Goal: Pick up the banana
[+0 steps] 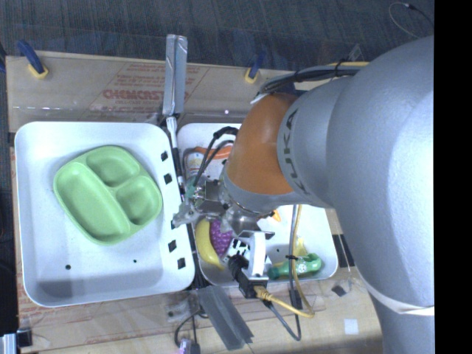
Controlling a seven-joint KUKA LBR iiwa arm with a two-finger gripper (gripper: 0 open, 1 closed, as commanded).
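The end effector (221, 231), its state impossible to tell here, is hovering just right of the banana (206, 248), which is lying lengthwise beside the right bin (324, 227) wall.

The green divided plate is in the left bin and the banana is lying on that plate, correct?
Not quite. The green divided plate is in the left bin, but the banana is not on it. The camera view shows the banana in the right bin, near its left wall, beside a purple item and below the arm's wrist.
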